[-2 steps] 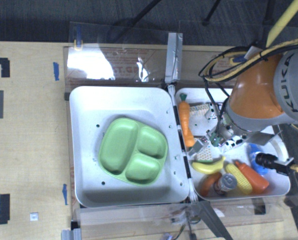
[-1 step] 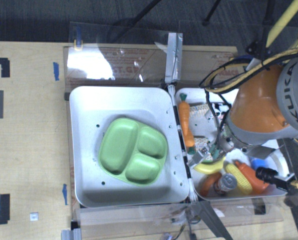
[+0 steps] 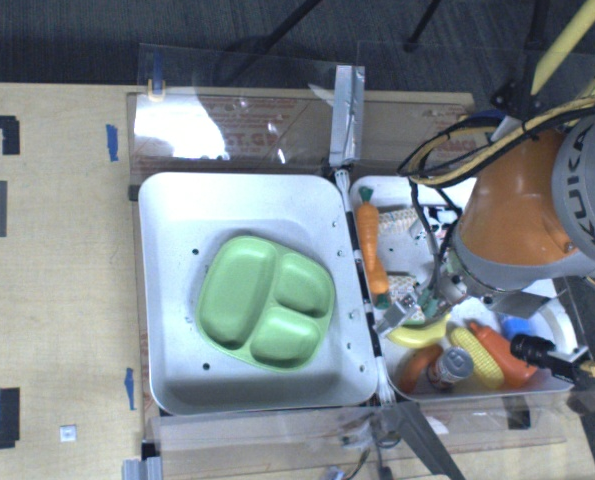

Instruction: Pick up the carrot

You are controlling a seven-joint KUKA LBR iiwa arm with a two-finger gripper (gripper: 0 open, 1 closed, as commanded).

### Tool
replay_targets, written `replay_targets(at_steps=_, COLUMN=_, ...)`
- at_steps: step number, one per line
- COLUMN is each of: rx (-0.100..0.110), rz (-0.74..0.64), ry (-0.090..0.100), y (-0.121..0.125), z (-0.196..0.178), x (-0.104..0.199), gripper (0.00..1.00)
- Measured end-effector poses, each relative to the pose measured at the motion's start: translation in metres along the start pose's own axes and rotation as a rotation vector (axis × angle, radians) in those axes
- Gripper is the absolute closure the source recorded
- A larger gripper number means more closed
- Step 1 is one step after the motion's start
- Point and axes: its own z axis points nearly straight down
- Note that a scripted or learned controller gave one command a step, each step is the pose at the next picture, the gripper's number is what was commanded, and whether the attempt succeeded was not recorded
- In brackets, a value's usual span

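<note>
Here the carrot lies lengthwise against the right bin's left wall, probably light, rigid and smooth, so you should grasp it mid-shaft across its width; the tool's state cannot be told.

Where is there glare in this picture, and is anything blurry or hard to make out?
In the camera view, strong glare washes out the clear panel behind the left bin; the green divided plate and the carrot look sharp and evenly lit; the arm looms large and soft-edged over the right bin, shading the toys beneath and making the gripper hard to read.
</note>
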Motion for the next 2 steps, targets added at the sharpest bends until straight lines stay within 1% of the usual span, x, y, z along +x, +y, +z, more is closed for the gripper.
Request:
replay_targets(at_steps=1, rx=-0.001, rz=-0.067, ry=0.000, y=0.021, z=0.000, x=0.041, gripper=0.00)
replay_targets(at_steps=2, rx=-0.004, rz=-0.086, ry=-0.004, y=0.051, z=-0.013, x=-0.026, gripper=0.00)
